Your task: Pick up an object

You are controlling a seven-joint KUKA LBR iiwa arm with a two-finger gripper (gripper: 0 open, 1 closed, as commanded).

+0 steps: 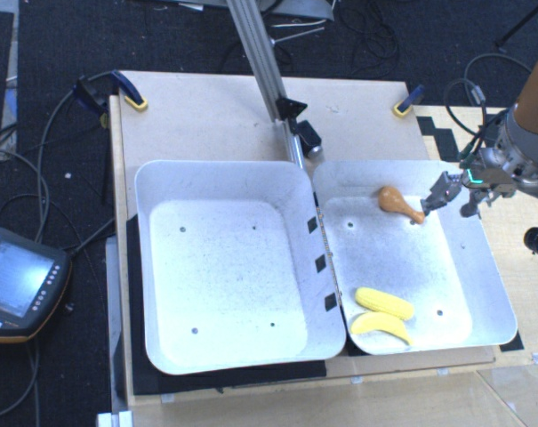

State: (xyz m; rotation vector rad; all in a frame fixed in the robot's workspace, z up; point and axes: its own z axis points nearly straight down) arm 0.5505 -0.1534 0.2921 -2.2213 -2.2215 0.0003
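In the right bin (482, 265), upper part, near its far right wall: one drumstick-shaped toy (398, 202), orange-brown, lying on its side with the thin end pointing right and slightly toward the camera. Same bin, near the front edge: two yellow bananas (382, 314), side by side and touching or nearly so. Left bin (162, 194): white, speckled floor.

Gripper (448, 194): at the end of the grey arm, hanging over the right bin's upper right rim. Two dark fingers are visible; the left one (435, 194) reaches toward the thin end of the drumstick and appears to be just beside or touching its tip. The fingers look somewhat spread, with a gap between them, but the slanted view makes the width hard to judge. Nothing sits between them; the gripper holds no object.

Risks, judged from this layout:
- The drumstick's thin end is narrow and rounded. A close on that end alone could squeeze it out sideways or let it swing and drop once lifted.
- The nearer finger seems to be at the tip, not astride it. A further advance could push the toy across the smooth floor toward the bin's middle.
- The gripper is close to the bin wall, so a descent here could catch the rim.
- The bananas lie well apart from the gripper and are unlikely to interfere.
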